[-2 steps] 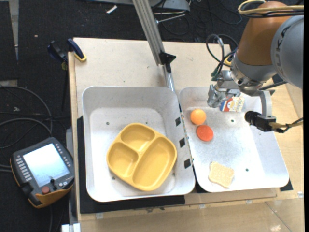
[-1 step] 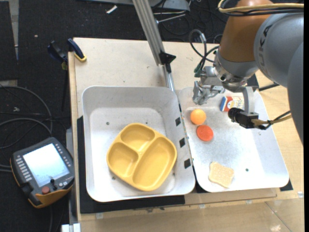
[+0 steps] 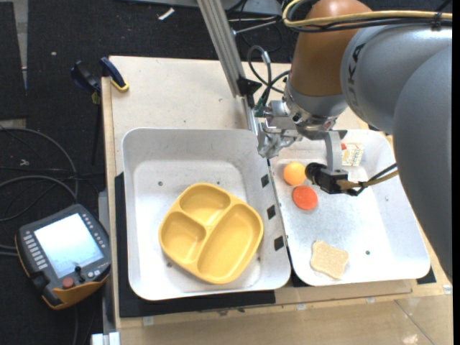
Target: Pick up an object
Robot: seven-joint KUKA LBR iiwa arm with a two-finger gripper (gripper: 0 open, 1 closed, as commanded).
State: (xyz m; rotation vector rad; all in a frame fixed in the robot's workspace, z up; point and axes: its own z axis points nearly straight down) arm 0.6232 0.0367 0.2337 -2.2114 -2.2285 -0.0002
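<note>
I see the claw (image 3: 269,146) low over the far end of the seam where the left bin (image 3: 131,165) meets the right bin (image 3: 399,241); whether it is wide or narrow I cannot tell, and nothing shows in its grip; the things to pick lie in the bins on the bench (image 3: 169,92); a yellow divided plate (image 3: 211,231) sits in the left bin; in the right bin an orange ball (image 3: 292,173) lies just beside the claw, a red disc (image 3: 305,198) close in front of it, a bread slice (image 3: 329,259) near the front rim, a white packet (image 3: 353,154) at the back.
</note>
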